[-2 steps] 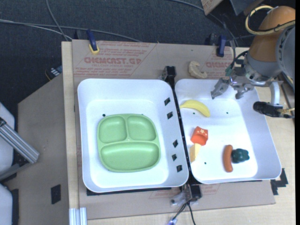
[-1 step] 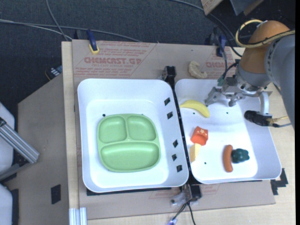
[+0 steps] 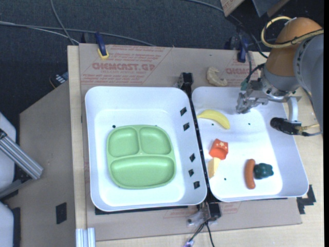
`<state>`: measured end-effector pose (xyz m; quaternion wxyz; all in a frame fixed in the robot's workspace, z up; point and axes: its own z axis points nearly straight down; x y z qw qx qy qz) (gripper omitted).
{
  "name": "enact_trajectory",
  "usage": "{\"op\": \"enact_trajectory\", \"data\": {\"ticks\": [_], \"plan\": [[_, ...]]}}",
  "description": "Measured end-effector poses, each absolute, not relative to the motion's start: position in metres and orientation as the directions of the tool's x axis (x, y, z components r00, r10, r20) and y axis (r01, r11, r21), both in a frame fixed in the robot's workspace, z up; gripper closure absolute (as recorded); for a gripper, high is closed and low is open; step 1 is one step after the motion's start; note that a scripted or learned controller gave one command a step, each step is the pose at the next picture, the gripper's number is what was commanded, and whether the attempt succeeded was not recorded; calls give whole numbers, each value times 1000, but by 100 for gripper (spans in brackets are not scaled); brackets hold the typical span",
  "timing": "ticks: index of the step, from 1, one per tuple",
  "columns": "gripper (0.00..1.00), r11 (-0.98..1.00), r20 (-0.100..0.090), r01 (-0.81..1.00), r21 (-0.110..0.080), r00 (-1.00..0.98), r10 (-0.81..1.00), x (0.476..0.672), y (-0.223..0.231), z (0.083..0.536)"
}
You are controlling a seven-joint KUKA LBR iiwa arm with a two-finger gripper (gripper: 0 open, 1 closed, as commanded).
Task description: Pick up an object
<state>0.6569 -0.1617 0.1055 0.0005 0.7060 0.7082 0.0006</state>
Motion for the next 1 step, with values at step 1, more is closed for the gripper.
{"op": "enact_trajectory", "data": {"ticks": [1], "plan": [[100,1,-2,1000,6,-1,1000,661,-166,151]]}}
